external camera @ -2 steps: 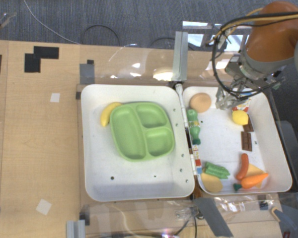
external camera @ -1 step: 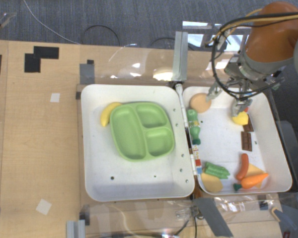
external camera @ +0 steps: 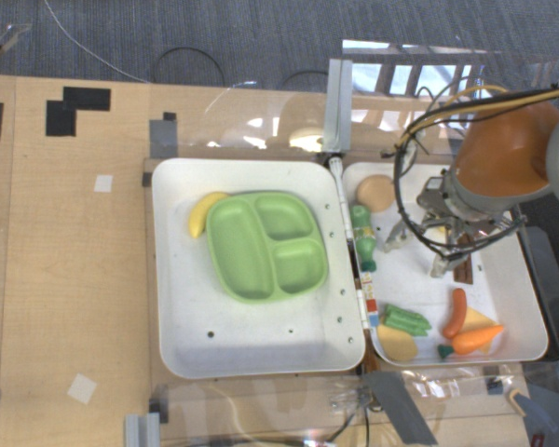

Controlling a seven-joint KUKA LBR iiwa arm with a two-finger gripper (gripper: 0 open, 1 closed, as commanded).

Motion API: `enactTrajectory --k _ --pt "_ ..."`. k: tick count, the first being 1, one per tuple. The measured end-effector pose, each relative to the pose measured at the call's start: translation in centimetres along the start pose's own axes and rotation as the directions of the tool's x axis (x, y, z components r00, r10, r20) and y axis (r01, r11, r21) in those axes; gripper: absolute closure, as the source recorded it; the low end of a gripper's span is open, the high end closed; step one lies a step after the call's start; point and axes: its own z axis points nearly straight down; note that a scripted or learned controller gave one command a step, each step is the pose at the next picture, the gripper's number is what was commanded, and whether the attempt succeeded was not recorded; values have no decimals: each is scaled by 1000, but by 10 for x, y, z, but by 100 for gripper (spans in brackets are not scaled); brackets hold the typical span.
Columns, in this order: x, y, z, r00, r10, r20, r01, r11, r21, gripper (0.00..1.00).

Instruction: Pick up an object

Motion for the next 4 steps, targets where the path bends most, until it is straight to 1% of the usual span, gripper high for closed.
enactTrajectory --k 1,2,3,4 --pt "-26 -1 4 999 30 -11 -30 999 12 0" --pt "18 85 2 1000 -17 0 17 1000 9 0" --pt "10 82 -11 1000 -26 13 26 999 20 100" --pt "36 56 -169 943 -333 -2 333 943 3 100"
